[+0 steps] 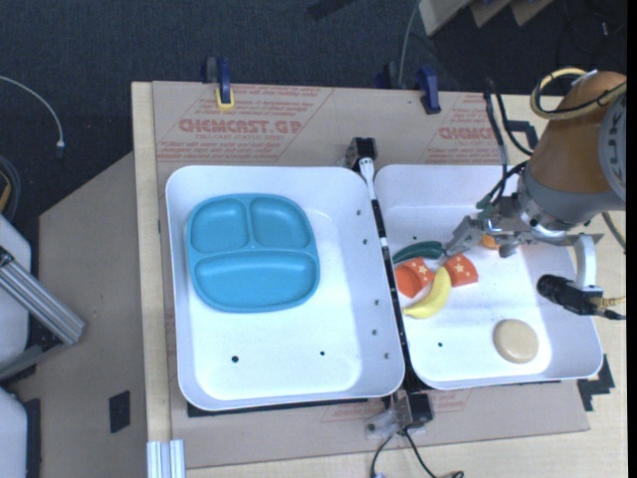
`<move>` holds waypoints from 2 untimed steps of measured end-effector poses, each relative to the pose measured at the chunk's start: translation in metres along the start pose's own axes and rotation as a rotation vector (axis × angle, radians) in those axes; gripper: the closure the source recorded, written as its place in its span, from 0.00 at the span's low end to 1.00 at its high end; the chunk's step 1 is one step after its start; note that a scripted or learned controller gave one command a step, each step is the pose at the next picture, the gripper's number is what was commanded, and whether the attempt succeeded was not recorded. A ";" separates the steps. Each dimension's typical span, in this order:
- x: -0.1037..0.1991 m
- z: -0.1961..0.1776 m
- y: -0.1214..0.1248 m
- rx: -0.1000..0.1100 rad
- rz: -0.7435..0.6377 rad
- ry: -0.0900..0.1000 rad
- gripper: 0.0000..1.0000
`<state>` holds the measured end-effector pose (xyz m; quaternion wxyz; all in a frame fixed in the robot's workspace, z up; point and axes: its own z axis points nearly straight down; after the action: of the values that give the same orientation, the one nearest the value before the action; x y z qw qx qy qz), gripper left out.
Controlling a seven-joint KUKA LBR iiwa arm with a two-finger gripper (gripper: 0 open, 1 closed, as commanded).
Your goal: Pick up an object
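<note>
Grey pincer [468,239] — spread or pinched, I cannot tell — hangs just above the orange toy [459,270].

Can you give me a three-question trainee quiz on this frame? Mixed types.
1. True or false: the blue divided plate lies in the same bin as the banana.
2. Multiple choice: the round beige piece lies (A) on the plate, (B) in the right bin near its front edge, (C) outside both bins on the cardboard.
3. Fill in: the end effector hangs over the ____ bin, next to the cluster of toy food with the orange piece.

Key: 1 false, the plate is in the left bin; 2 B; 3 right.
</note>
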<state>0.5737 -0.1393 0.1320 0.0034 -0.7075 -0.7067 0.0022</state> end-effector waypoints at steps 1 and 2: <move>0.001 0.050 -0.001 -0.003 0.000 0.000 0.00; 0.000 0.037 0.001 -0.009 0.000 -0.002 1.00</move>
<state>0.5744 -0.1392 0.0954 -0.0006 -0.7075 -0.7067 -0.0003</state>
